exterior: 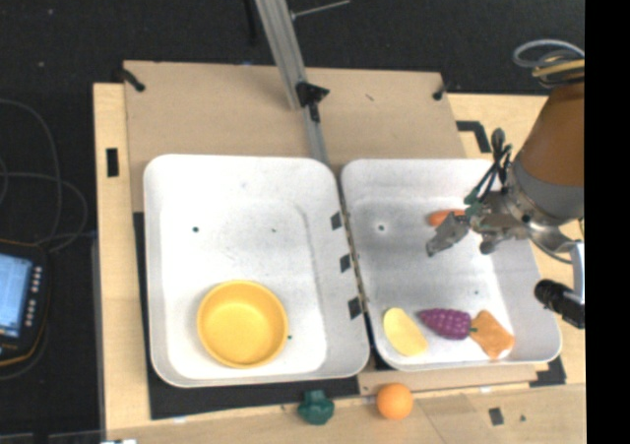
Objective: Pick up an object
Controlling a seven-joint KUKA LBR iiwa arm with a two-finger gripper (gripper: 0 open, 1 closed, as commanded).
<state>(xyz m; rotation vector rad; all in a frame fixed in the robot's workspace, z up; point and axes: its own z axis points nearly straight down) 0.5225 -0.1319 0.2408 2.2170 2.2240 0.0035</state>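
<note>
My gripper (464, 238) hangs over the upper middle of the right bin (394, 191), its two fingers spread open and nothing visible between them. A small orange object (439, 219) lies just above the left finger (439, 240), partly hidden by the gripper body. Along the front wall of the same bin lie a pale yellow piece (404, 331), a purple grape bunch (445, 322) and an orange block (492, 334). The left bin (236, 206) holds a yellow bowl (242, 322) near its front.
An orange ball (394, 401) and a green toy (315, 408) sit on the bench in front of the bins. A metal pole (285, 48) slants across the back. A handheld screen (15, 299) lies at far left.
</note>
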